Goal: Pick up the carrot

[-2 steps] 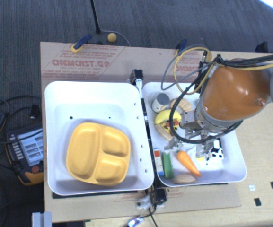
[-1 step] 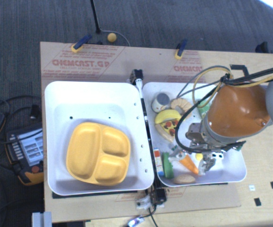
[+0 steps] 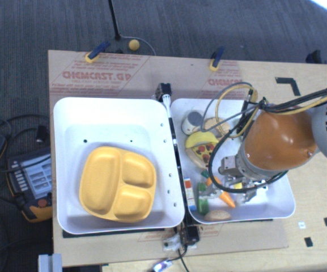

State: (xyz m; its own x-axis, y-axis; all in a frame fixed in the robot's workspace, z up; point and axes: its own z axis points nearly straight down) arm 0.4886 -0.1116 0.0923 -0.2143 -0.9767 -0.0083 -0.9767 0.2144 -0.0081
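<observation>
While the arm [image 3: 276, 140] is reaching in from the right, its orange band is sitting over the middle of the right bin [image 3: 285, 205] and hiding much of what is lying there. Below the band the gripper [image 3: 234, 181] is pointing down into the bin's front part, hanging low among the clutter; whether it is released or clenched I cannot tell, as the wrist is covering it. Nothing is showing as held.

The carrot [image 3: 226, 198] is lying in the right bin near its front wall — a small orange piece just beside the gripper's lower edge, slanting toward the front. A brown oval thing [image 3: 219, 214] is lying just in front of it, and a green piece [image 3: 202, 204] is sitting to its left. Further back, a yellow banana-like thing [image 3: 200, 139] is resting on a round plate [image 3: 194, 154], and a grey round object [image 3: 194, 119] is lying near the bin's back corner. Cables [image 3: 231, 103] are looping over the back of this bin.

The left bin [image 3: 67, 118] is holding a yellow tray [image 3: 118, 182] with three compartments — well apart from the gripper.
</observation>
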